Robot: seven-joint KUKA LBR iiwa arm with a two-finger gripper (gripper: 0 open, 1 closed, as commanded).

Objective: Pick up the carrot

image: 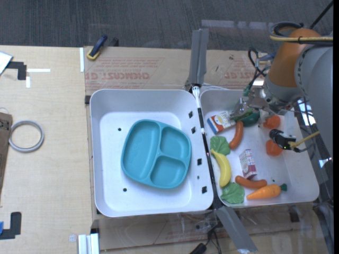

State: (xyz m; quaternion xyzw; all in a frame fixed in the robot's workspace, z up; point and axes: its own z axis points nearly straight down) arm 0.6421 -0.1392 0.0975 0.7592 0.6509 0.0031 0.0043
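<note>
**Carrot at the near edge, hand at the far end of the same bin**

Nearest the camera, along the front wall of the right bin (pixel 310 187), lies the carrot (pixel 263 192). Its long axis runs roughly left to right, tilted slightly, with the pointed end toward the bin's middle and the small green stem end toward the right wall. Touching or just beside its pointed end sits an orange-red sausage-shaped piece (pixel 250 182), and a green leafy piece (pixel 232 193) rests just left of that. A banana (pixel 222 166) lies a little further back, near the divider between the bins.

Further in, a small red-and-white packet (pixel 247 163) stands between the carrot and the far clutter.

At the far end of the bin, the hand (pixel 244 110) hangs low over a dark green item (pixel 250 116) and a red pepper-like piece (pixel 236 134). Whether it is wide, narrow, or holding anything I cannot tell; the wrist hides that part.

So the carrot lies toward the camera and somewhat to the right of the hand, well apart from it. The coming move likely calls for a pull back across the bin, then closing across the carrot's short width.
</note>
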